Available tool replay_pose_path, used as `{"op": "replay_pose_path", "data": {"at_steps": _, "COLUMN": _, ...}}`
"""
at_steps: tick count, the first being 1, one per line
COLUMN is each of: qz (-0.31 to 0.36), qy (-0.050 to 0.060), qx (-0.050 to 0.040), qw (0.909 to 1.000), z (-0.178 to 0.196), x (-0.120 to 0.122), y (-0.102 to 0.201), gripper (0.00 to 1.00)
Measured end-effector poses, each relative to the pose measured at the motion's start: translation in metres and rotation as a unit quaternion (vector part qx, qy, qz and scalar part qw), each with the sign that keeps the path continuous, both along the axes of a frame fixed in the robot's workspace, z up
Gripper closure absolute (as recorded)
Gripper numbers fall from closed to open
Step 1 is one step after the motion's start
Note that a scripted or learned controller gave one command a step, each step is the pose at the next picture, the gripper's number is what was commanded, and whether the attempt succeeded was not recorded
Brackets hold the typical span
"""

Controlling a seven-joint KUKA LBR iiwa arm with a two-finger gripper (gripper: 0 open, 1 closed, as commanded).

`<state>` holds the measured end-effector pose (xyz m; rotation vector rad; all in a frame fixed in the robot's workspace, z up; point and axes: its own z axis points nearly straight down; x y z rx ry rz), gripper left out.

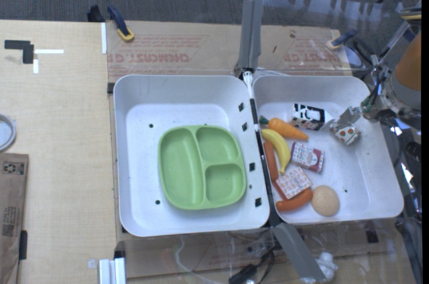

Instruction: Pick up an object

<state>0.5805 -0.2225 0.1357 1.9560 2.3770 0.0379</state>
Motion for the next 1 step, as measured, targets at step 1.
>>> {"op": "replay_pose_path", "data": {"at_steps": 1, "qz": 0.040, "qy": 0.001, "qx": -0.0035, "qw": 0.9992, "z": -0.0004, "x": -0.0004, "y": -0.0017, "gripper": 0.00}}
